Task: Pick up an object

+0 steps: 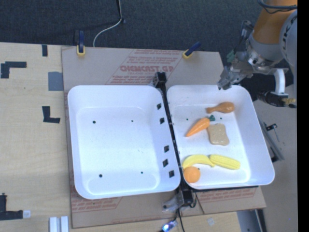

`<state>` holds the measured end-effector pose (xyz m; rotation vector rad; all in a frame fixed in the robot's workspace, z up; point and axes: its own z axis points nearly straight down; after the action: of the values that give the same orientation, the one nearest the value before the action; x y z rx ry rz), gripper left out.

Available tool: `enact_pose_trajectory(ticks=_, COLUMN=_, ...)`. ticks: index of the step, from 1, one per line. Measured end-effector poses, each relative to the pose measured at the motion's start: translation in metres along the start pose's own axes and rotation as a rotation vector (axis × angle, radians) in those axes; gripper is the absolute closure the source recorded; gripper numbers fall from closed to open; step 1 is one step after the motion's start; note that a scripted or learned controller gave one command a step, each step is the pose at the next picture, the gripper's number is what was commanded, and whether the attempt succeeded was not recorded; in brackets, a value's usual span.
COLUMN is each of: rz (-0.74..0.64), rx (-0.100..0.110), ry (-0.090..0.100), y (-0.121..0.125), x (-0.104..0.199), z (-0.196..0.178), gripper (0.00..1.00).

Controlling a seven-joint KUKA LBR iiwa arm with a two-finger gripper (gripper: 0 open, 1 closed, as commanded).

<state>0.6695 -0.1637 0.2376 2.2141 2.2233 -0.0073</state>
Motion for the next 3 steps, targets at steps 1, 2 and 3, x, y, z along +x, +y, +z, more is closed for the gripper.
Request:
enact_pose_trajectory(ticks=1, rz=-0.005, rx=-0.002, ry=0.009, y=-0.025, x=0.089, z=-0.020, gripper=1.00)
enact_pose_trajectory(ticks=2, rz=0.001, rx=0.000, ry=0.006, y=-0.025, x=0.084, z=-0.028, gripper=1.00)
enact_pose_trajectory(ticks=3, rz=-0.001, rx=0.001, ry=0.006, y=-0.025, x=0.085, z=-0.037, gripper=1.00)
